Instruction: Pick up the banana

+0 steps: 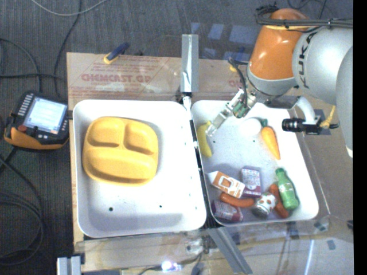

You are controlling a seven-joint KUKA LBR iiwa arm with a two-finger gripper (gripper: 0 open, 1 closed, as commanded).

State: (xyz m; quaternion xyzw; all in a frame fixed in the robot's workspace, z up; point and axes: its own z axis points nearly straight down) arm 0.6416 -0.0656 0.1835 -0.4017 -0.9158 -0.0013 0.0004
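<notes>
Gripper [211, 127] hangs just above banana [203, 140] along right bin's [309, 179] left wall.

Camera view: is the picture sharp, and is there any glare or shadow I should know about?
Camera view: soft throughout; labels on the small packages are unreadable. Glare washes out the right bin floor near the carrot. The yellow tray casts a soft shadow in the left bin.

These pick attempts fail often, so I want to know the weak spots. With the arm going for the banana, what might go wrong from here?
1. The banana lies tight against the left wall of the right bin, so one side of the gripper may strike the wall rather than slide beside the fruit.
2. The gripper sits over the banana's upper end, not its middle, so a lift could let it tip and slip out.
</notes>
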